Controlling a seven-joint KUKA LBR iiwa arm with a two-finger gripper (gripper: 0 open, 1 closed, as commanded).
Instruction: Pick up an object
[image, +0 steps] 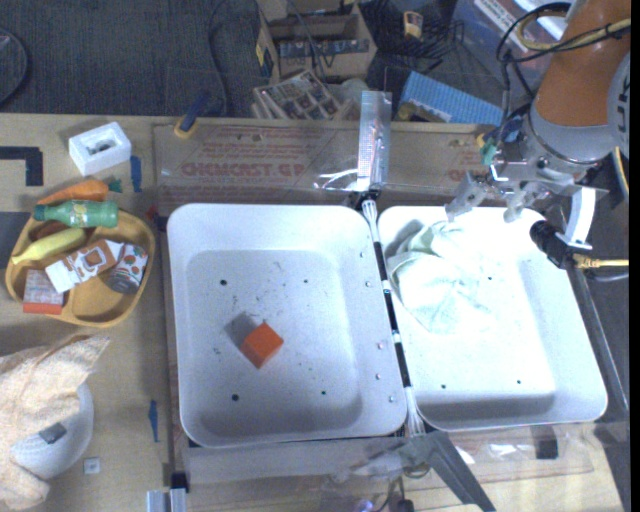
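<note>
One pale cloth (437, 275) lies just below the seemingly open, empty gripper (491, 201).

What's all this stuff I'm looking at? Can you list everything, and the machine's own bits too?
White bins: two, side by side on the bench.
Orange block: one, orange, in the left bin, lower middle.
Cloth: one, pale greenish white, crumpled in the right bin's upper left part.
Wooden bowl: one, tan, left of the bins, holding small packets.
Green bottle: one, green, at the bowl's top edge.
Banana: one, yellow, in the bowl.
White box: one, white, top left on the bench.
Blue pad: one, blue, behind the bench.
Arm: one, grey with orange band, upper right.
Gripper: one, metal, over the right bin's far edge, holding nothing.
</note>
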